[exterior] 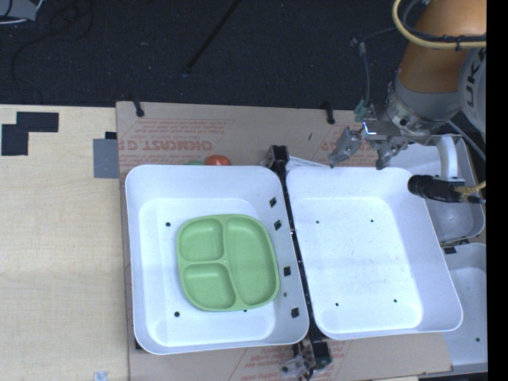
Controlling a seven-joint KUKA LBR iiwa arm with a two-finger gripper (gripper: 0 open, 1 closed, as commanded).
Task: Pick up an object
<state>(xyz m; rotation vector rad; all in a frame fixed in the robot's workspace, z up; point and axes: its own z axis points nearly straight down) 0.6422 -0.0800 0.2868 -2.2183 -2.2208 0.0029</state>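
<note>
my claw [363, 151] spread, nothing in it, above right bin's far rim | pale green three-compartment plastic plate [228, 262] in left bin | pick not begun

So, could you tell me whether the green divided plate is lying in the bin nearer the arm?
No, the green divided plate lies in the left bin, while the arm reaches in over the right bin's far edge.

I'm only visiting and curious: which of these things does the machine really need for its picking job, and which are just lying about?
For the job:
- green divided plate, lying in the left bin
- gripper, above the right bin's far edge

Lying about:
- small red object behind the left bin
- cardboard sheet under the bins
</note>
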